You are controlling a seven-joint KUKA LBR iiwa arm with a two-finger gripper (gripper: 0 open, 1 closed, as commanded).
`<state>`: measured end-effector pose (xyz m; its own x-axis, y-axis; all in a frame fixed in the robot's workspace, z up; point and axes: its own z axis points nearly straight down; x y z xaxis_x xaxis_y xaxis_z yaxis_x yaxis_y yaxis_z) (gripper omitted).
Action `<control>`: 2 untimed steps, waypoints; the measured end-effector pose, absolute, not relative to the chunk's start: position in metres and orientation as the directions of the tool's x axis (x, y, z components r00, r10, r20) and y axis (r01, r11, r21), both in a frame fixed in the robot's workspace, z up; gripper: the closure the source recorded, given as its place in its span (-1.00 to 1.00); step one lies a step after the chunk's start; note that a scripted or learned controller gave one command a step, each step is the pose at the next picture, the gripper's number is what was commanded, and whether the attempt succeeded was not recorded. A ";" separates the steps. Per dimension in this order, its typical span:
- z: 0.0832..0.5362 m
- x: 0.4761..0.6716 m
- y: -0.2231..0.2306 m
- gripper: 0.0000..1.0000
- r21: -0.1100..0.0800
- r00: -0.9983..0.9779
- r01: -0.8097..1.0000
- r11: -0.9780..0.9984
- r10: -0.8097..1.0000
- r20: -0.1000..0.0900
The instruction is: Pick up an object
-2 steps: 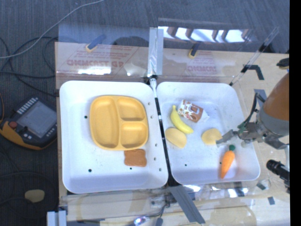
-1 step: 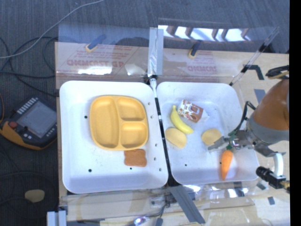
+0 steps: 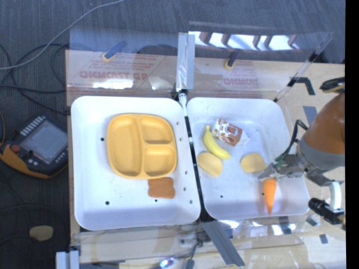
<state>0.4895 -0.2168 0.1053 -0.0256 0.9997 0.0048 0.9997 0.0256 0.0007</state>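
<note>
Two white bins sit side by side across the middle of the frame, and the action is all on the right. The left bin (image 3: pixel 84 150) carries a yellow divided tray (image 3: pixel 142 145) with three compartments, and just below the tray's lower right corner lies a brown toast-like slice (image 3: pixel 161 188), touching or very nearly touching the tray's edge.

Over to the right bin (image 3: pixel 252 108): a banana (image 3: pixel 215 143) lies at a slant near the bin's left wall, and a red-and-white snack packet (image 3: pixel 228 132) sits right against its upper end. Below the banana, a pale yellow chip-like piece (image 3: pixel 210 163) lies just beside it, and a second pale yellow piece (image 3: pixel 253 162) rests further right, well apart from the first.

Now the arm, grey with its orange band, comes in at the right edge of the frame, and the gripper (image 3: pixel 276 172) is down low over the lower right part of the right bin. An orange carrot (image 3: pixel 270 194) lies directly under it, pointing toward the bottom of the frame, its top end meeting the gripper's tip. Whether the tool is clenched on that carrot or released, I cannot tell from up here.

At the far left of the frame, on the dark floor, a control pendant (image 3: pixel 33 146) rests with its cables trailing.
</note>
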 end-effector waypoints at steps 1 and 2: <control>0.191 0.512 -0.174 1.00 -0.002 0.029 1.000 -0.029 1.000 -0.001; 0.141 0.560 -0.204 1.00 -0.003 -0.047 0.999 0.047 0.999 -0.004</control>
